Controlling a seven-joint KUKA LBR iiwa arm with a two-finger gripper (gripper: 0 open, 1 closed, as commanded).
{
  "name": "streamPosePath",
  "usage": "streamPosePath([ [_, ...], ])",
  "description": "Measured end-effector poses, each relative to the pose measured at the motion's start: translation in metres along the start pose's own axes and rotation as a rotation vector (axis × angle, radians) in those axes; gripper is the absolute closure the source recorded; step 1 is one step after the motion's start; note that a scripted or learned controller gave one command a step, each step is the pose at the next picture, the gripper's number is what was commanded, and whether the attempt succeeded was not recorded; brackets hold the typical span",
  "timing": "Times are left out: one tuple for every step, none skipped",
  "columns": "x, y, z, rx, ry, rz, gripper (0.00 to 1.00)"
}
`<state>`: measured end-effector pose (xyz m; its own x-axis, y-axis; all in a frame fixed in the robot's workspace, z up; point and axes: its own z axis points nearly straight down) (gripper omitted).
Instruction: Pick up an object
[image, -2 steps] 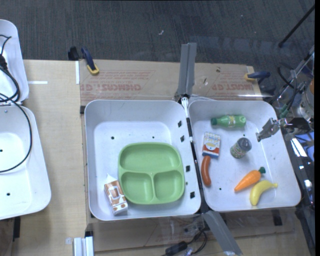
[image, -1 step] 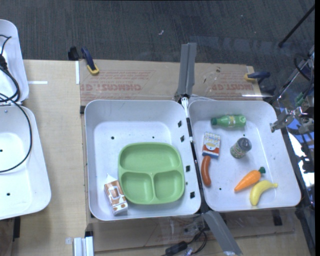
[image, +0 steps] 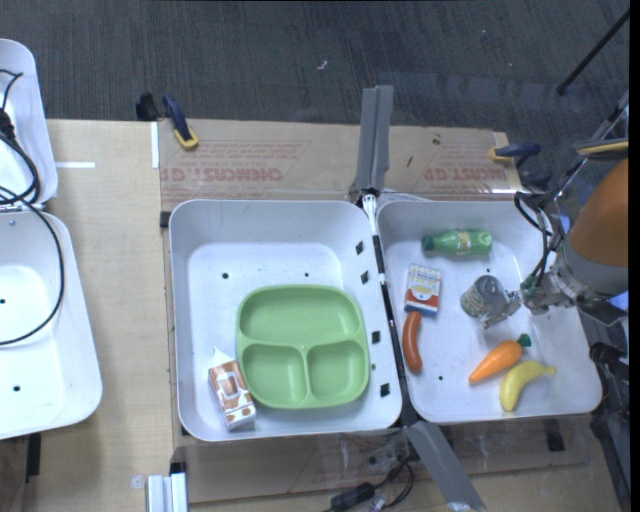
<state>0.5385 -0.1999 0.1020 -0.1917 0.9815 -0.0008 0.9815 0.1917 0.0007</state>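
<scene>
A small grey can is seen in the right bin, near its right wall, with the claw placed just beside it; whether the claw is spread or pressed together cannot be told. Behind the can a green bottle is laid flat. A carrot and a banana are found near the front right corner. A green divided plate is set in the left bin.

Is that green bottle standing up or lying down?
Lying down: the green bottle rests on its side on the right bin's floor, lengthwise along the far wall.
</scene>
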Motion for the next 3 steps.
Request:
streamPosePath([
  [0.007, -0.061, 0.011, 0.005, 0.006, 0.157, 0.00],
  [0.006, -0.061, 0.003, 0.002, 0.003, 0.160, 1.00],
  [0.045, 0.003, -0.130, 0.002, 0.000, 0.110, 1.00],
])
